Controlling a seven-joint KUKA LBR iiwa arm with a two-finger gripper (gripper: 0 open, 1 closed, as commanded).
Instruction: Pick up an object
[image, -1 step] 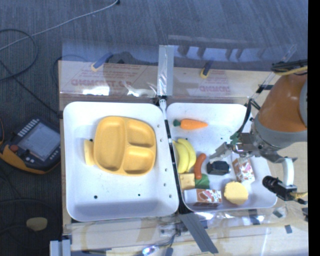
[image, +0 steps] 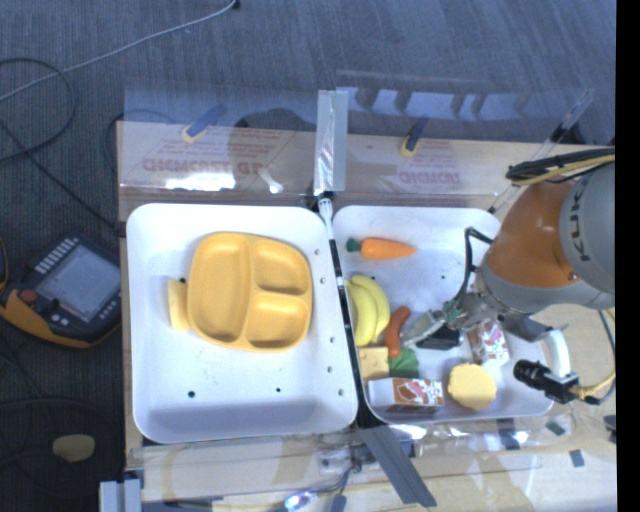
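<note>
The right bin (image: 430, 225) holds several items. An orange carrot (image: 385, 249) lies at the back. A bunch of yellow bananas (image: 368, 308) rests against the left wall, with a red chili-shaped piece (image: 398, 328) beside it. My gripper (image: 440, 328) hangs low in the middle of this bin, just right of the red piece and left of a red-and-white packet (image: 490, 343). At the front are a pale cheese block (image: 373, 362), a small green piece (image: 405, 362), a red-and-white carton (image: 412, 393) and a round yellow item (image: 472, 386).
The left bin (image: 150, 400) holds a yellow divided plate (image: 248, 290). The arm's orange band (image: 530, 245) and grey body cover the right bin's right side. A pendant (image: 70, 290) lies on the floor at left. A clear wall stands behind the bins.
</note>
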